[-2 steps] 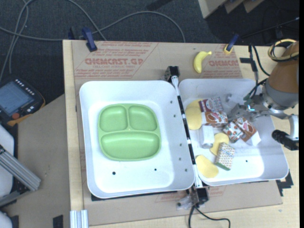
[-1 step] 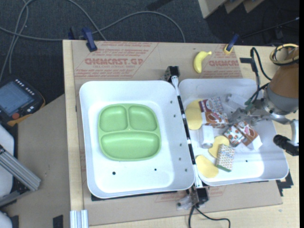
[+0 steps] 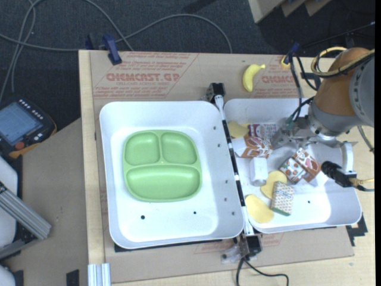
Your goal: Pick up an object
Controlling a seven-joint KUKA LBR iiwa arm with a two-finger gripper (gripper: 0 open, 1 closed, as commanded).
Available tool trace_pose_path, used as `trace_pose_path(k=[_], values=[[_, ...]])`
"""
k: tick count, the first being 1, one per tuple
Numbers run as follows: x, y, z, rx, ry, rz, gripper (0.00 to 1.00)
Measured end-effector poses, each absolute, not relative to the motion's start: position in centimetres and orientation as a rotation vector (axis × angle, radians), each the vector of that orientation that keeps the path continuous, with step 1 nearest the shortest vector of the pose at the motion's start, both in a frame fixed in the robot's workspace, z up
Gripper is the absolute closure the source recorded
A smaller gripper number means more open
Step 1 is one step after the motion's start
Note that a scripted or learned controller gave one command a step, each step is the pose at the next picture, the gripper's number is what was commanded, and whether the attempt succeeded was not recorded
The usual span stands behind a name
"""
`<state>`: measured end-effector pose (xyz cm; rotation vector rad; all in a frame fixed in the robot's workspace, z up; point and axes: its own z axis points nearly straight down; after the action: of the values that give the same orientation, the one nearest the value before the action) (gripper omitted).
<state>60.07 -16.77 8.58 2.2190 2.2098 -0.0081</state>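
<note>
The right bin (image 3: 333,210) holds a jumble of small items. A red-and-white packet (image 3: 259,140) lies at its upper left, and a red-and-white box (image 3: 300,165) near the middle. A white tube (image 3: 259,171) lies beside them. Lower down are a patterned packet (image 3: 283,198) and yellow pieces (image 3: 258,208). My gripper (image 3: 290,133) hangs low over the bin's upper middle, between the packet and the box, with the grey wrist (image 3: 328,123) behind it. Nothing visibly sits in it.
The left bin (image 3: 113,130) bears a green divided plate (image 3: 162,165). A toy banana (image 3: 252,76) lies on the bench behind the right bin. Blue clamps (image 3: 111,47) sit at the bench's back edge. A black cable connector (image 3: 337,175) juts over the right bin's right side.
</note>
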Motion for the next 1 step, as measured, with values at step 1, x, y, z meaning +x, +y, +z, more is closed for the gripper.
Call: trace_pose_path(k=[1], values=[[54.44, -18.02, 8.44, 2.224, 2.221, -0.001, 0.0]])
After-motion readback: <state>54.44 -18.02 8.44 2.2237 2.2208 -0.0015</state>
